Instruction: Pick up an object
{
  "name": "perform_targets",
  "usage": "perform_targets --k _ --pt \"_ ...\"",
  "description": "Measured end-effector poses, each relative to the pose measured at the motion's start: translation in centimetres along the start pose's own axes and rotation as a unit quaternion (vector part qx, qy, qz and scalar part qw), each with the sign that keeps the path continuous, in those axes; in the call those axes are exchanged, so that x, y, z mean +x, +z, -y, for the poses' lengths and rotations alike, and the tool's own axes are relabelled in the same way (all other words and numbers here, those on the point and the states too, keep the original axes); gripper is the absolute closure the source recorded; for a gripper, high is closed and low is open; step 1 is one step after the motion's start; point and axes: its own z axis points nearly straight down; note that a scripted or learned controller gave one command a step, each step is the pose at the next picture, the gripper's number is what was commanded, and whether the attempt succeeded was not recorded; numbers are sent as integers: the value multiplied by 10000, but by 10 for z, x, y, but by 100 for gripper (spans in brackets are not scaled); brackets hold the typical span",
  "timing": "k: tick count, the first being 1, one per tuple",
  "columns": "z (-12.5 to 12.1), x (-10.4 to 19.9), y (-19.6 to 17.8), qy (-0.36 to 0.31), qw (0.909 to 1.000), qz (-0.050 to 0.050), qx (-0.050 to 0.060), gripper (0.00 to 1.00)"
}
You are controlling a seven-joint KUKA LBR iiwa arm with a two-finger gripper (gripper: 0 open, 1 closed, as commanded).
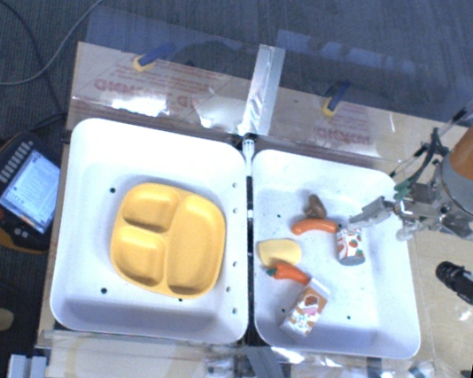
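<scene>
In the right half of the frame, we see the gripper (364, 218) reaching into the right bin (397, 300), poised just above a small strawberry-printed carton (350, 246); whether it is spread or closed we cannot tell. A hot dog (315, 226) lies just left of it. We judge this the approach step: next, a descent onto the carton, then closing and lifting.

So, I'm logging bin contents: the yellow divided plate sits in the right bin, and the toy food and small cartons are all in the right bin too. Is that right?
Not quite. The camera view shows the yellow divided plate in the left bin, not the right one. The toy food and small cartons are indeed in the right bin.
</scene>
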Motion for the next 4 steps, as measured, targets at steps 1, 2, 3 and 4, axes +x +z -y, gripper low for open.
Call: perform_targets --k 1,2,3,4 --pt "-27 20 123 -169 9999 9 -8 0" --pt "-27 21 115 -171 9999 -8 0 100" --pt "21 63 123 -1057 9943 59 -118 100" --pt "22 64 125 -1063 9943 49 -97 0"
